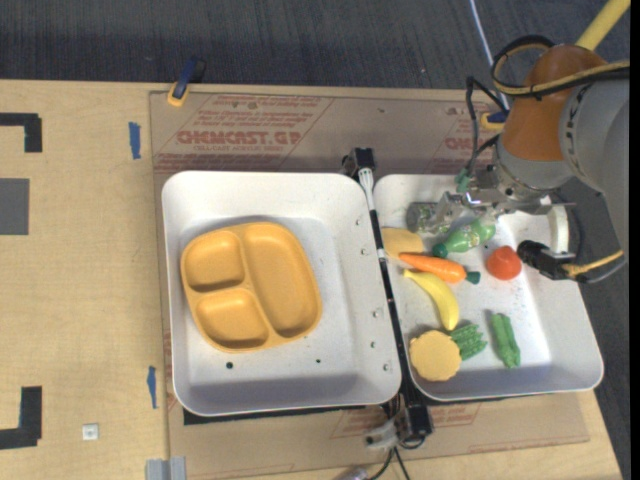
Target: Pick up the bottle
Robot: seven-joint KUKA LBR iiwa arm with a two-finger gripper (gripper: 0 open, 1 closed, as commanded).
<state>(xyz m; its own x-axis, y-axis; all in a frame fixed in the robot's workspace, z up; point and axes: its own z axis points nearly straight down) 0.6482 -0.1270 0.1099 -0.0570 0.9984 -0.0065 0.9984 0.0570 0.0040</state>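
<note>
Step in hand: You were at the reach-and-grasp stage, by my reading. The tool [462,200] was down inside the right bin [570,358], at its upper part, right over the bottle [468,235].
Bottle: A green, partly clear thing lay on its side in the upper middle of the right bin, just below the tool and just above the carrot [432,264]. I took this for the bottle, though its shape was hard to read.
Tool state: You could not tell from this view whether it was spread or pressed together; the metal parts blurred into the clutter beneath them.
Hold: Nothing showed the bottle as gripped; it appeared to rest on the bin floor.
Next move: You would have needed the tool centred across the bottle's narrow width, then a close and a straight lift, keeping clear of the carrot and the tomato [504,262] to the right.
Arm pose: The arm [590,138] came in from the upper right of the frame, its orange band [545,103] above the wrist, the wrist bent down and leftward into the bin.
Neighbours: The banana [440,296] lay lower, the yellow tray [250,284] in the left bin [190,203] on the tabletop [80,268].
</note>
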